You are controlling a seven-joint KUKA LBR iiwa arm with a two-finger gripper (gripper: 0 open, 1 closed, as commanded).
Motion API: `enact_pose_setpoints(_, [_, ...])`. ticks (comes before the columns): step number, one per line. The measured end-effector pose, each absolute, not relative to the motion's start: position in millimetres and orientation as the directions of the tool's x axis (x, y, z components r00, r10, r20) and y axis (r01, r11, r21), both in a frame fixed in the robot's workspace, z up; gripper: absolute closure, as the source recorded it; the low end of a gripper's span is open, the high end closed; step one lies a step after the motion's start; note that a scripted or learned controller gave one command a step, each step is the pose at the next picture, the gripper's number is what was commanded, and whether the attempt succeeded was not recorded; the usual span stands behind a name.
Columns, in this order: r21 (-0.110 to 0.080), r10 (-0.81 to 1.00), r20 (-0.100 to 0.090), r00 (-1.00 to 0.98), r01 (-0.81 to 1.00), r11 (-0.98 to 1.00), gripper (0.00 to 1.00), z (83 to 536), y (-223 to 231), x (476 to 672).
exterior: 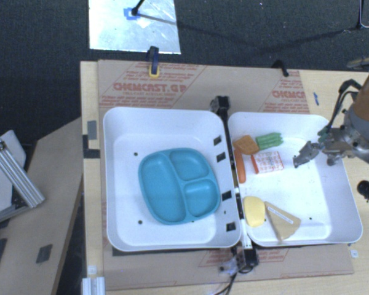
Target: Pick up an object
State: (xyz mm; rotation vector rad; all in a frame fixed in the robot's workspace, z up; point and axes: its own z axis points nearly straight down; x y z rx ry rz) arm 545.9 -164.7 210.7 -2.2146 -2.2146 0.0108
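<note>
My table (61, 165) carries a brown cardboard sheet (190, 82) with red print, and two shallow white bins sit side by side on it. The left bin (120, 128) contains a blue divided plate (177, 185) with three compartments, lying flat near the bin's centre. The right bin (347, 217) adjoins it along a shared middle edge, where black clips (221, 157) are fitted. A yellow-handled clamp (154, 62) grips the sheet's far edge. Beyond the table, a reflective metal sheet (134, 18) lies on dark carpet (31, 48). An aluminium rail (12, 171) stands at the left.
</note>
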Motion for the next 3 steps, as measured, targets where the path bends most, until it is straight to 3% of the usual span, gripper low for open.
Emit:
enact_pose_setpoints(1, [0.001, 1.000, 0.000, -0.003, 1.000, 0.003, 0.00, 218.1, -164.0, 548.7])
enact_pose_setpoints(3, [-0.002, 1.000, 0.001, -0.001, 1.000, 0.001, 0.00, 120.5, -158.7, 530.3])
